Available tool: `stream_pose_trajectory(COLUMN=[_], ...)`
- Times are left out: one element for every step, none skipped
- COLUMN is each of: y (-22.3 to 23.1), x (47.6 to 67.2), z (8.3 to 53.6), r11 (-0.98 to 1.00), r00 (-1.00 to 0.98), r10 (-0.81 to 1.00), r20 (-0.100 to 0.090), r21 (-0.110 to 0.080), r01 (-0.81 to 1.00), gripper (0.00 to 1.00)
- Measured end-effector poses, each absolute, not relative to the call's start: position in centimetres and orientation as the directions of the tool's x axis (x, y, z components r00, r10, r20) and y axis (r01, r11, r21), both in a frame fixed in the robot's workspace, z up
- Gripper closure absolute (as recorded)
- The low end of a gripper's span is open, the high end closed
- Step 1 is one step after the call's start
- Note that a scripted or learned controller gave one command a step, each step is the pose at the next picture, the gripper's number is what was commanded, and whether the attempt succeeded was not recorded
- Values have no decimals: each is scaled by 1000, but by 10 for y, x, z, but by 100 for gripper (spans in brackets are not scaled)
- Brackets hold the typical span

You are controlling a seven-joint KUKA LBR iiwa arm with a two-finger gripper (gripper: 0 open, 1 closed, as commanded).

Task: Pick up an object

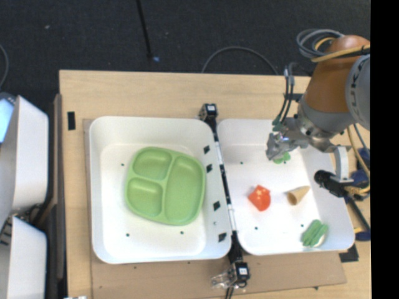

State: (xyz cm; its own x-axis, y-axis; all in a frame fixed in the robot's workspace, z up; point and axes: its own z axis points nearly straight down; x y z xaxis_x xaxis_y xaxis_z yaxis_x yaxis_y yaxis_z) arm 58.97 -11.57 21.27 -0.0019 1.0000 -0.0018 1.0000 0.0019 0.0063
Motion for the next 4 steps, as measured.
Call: stream_pose_trajectory(y=[-117,-70,-14,29], x=[591,609,617,618], z=[267,269,272,266], r11=[2,6,7,6], r00=[-2,-6,-7,-6], r10=[1000,1000,1000,1000], r20=[-2,0,0,0], r21=[7,3,2,-1], r01=[1000,1000,1000,1000], gripper=[100,100,100,100])
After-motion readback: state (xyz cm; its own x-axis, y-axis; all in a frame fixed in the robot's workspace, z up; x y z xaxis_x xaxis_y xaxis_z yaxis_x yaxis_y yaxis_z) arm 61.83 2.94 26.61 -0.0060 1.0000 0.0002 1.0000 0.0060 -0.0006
